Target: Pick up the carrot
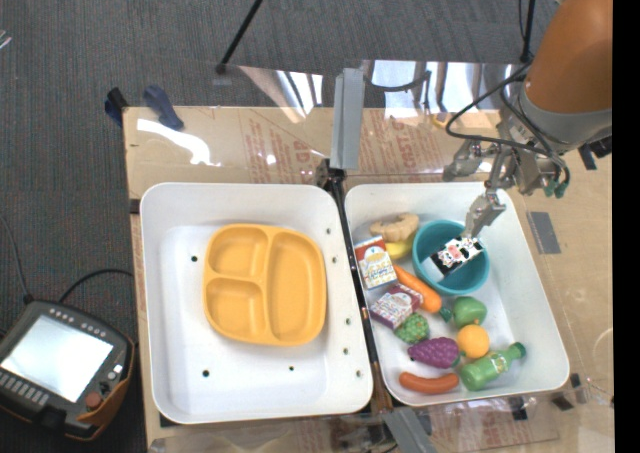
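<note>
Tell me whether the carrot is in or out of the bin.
In. The carrot lies flat in the right bin, among the other toy food beside the teal bowl. The gripper is above the bowl, not on the carrot.

- A divided plate (265, 284) lies in the left bin (160, 241).
- The carrot (418, 288) lies in the right bin (535, 311), just left of a bowl (432, 241).
- A carton (459, 255) sits in the bowl.

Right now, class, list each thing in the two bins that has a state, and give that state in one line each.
carrot: lying flat in the right bin, ungrasped.
teal bowl: upright, holding a black-and-white carton.
yellow tray: flat in the left bin.
green bottle: on its side.
sausage: lying flat.
tool: above the bowl's rim.
</note>
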`<state>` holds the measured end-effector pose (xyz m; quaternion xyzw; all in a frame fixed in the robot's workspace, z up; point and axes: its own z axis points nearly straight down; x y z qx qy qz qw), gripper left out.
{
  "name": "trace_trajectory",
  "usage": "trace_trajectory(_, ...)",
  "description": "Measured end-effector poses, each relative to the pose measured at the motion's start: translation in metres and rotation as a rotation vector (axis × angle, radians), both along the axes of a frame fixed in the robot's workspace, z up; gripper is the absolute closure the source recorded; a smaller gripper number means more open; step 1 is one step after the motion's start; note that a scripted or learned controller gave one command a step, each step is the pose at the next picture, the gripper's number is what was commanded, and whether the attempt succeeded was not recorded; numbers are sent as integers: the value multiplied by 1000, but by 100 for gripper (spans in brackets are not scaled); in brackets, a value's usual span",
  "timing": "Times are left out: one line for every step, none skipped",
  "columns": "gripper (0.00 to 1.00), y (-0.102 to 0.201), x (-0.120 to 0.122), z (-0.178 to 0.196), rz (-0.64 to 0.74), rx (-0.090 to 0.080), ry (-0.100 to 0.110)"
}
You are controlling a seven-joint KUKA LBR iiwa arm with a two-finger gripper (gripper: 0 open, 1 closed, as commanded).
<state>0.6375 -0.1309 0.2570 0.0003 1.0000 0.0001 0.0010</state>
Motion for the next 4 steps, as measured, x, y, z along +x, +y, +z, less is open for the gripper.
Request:
trace_trajectory(0, 48, -32, -138, -9, 3, 14)
trace_trajectory(0, 26, -92, -160, -87, 1, -16)
trace_trajectory(100, 28, -97, -159, -80, 2, 0)
trace_trajectory(100, 57, -160, -67, 70, 0, -4)
